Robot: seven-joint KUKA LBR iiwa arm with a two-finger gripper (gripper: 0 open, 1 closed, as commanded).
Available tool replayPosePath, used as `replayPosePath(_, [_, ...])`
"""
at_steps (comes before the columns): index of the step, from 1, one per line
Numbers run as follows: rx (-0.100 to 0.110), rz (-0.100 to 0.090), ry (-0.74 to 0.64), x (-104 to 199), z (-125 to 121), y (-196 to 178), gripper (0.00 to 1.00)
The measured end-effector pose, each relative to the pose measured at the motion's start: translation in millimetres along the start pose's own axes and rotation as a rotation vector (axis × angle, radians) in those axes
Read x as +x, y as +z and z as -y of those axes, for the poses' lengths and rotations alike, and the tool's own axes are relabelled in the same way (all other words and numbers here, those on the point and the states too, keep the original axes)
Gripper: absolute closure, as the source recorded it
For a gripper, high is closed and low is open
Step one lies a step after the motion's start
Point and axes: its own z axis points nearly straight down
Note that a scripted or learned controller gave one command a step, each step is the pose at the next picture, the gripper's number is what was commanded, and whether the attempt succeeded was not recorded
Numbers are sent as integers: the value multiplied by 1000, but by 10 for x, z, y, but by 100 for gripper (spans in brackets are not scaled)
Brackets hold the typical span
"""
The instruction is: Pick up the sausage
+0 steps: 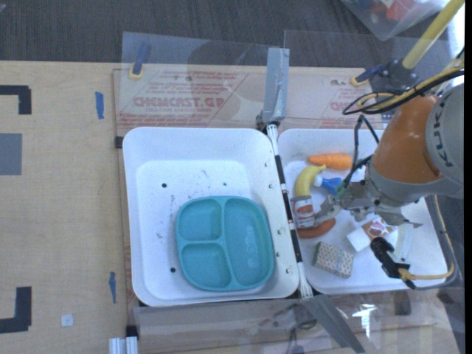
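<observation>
The reddish-brown sausage (317,229) lies in the right white bin (435,268), close to its left wall and about midway along it. The metal gripper (333,206) is low just above the sausage, and whether it is apart or together cannot be told. A small can (304,212) stands touching the sausage's upper left end. Beyond it lie a yellow banana (305,178) and an orange carrot (330,161). A speckled sponge block (332,259) rests near the bin's front edge. A teal divided plate (223,243) occupies the left white bin (147,168).
</observation>
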Motion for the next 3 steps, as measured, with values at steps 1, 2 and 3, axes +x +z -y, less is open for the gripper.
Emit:
replayPosePath(1, [-3,0,4,-12,-4,-96,100])
replayPosePath(2, [-2,0,3,-8,-5,-96,0])
replayPosePath(3, [4,-5,-60,29,136,64,0])
